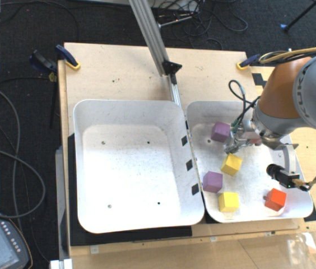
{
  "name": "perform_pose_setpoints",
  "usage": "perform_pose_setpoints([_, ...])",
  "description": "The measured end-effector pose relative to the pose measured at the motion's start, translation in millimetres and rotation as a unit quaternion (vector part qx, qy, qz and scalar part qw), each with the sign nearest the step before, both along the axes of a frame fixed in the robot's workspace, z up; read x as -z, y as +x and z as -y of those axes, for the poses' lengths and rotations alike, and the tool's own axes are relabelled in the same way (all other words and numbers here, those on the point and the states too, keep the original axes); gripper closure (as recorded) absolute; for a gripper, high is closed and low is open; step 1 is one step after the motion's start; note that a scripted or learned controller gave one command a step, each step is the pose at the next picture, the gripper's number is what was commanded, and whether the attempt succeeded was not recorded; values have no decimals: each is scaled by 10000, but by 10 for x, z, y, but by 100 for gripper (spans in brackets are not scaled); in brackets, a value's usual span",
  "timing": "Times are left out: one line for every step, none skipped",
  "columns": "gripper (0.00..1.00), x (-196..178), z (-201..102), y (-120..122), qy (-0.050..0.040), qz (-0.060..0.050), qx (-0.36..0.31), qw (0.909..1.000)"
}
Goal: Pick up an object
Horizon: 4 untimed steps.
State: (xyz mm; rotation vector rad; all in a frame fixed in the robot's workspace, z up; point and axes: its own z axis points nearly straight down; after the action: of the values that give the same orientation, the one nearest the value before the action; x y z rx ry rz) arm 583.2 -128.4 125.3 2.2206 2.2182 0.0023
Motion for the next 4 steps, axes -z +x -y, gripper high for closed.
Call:
perform_pose_setpoints([100, -588, 87, -26, -5, 16, 3, 10000])
perform_pose_setpoints([100, -1224, 52, 13, -6, 26, -20, 10000])
perform_pose_setpoints([100, -1761, 53, 29, -6, 21, -21, 10000])
perform_pose_setpoints([100, -1644, -363, -82, 7, -15, -37, 10000])
